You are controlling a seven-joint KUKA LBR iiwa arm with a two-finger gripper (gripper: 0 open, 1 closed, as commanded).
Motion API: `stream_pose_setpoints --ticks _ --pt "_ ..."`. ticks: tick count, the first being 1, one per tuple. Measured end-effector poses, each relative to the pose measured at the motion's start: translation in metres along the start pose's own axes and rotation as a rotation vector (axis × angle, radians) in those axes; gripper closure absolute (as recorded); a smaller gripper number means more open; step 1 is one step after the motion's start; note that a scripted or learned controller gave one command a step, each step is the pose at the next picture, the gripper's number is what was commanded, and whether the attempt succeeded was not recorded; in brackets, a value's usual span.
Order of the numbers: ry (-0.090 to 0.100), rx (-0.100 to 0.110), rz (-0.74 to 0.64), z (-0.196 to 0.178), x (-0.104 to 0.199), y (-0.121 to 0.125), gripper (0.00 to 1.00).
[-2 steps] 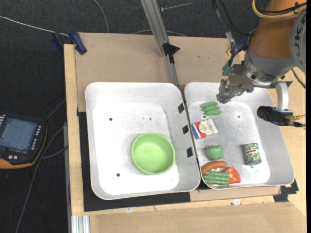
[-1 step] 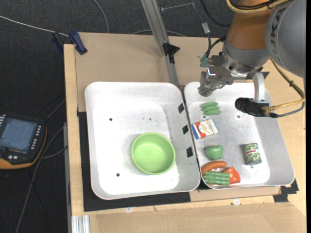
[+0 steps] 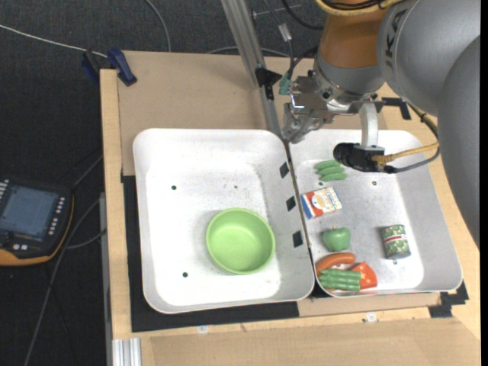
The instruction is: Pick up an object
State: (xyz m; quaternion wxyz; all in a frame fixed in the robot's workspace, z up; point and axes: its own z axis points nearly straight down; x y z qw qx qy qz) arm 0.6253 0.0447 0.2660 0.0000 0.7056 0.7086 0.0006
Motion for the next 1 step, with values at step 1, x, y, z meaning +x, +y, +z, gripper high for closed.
stream_pose_setpoints --ticks 1 --pt "0.0 0.002 0.0 0.0236 0.0503 0.0142 1.0"
